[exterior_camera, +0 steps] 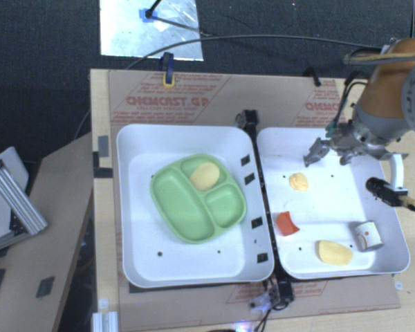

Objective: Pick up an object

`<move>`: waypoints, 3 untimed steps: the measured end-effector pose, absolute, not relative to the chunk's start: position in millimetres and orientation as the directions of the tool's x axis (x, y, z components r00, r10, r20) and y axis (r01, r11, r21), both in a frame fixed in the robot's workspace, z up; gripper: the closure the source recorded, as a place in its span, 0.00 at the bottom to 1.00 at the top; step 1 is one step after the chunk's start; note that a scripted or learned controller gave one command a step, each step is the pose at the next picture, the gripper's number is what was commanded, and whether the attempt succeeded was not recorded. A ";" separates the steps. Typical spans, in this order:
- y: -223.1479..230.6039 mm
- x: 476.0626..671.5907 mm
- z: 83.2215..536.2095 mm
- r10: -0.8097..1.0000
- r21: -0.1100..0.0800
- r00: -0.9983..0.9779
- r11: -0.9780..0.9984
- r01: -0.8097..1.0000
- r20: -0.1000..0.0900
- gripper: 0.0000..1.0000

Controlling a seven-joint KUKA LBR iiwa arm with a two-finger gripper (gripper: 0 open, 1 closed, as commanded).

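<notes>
Yellow lump (299, 181) sits in the right bin (311, 268), upper-middle, just below and left of the gripper (330, 152). Gripper hangs above the bin floor with nothing between its fingers; jaws look spread wide. Nearest pick by my read: short drop down-left. Red piece (286, 223), yellow wedge (334, 252), small can (367, 235) lie farther toward the near edge. Green tray (194, 216) in the left bin holds another yellow piece (205, 176).
</notes>
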State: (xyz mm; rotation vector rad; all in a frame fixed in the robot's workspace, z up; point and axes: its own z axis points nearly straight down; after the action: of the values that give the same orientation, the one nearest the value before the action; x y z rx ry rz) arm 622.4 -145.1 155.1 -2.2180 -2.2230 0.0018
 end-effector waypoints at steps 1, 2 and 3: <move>-142.9 613.9 96.4 1.000 -0.004 -0.001 0.001 1.000 0.001 0.00; -143.6 616.5 110.9 1.000 0.005 -0.001 0.001 1.000 -0.002 1.00; -139.7 608.9 165.9 1.000 0.007 -0.002 0.002 1.000 -0.001 1.00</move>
State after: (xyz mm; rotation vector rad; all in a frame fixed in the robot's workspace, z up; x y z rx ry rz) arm 608.9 -139.7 165.9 -2.2228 -2.2283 -0.0061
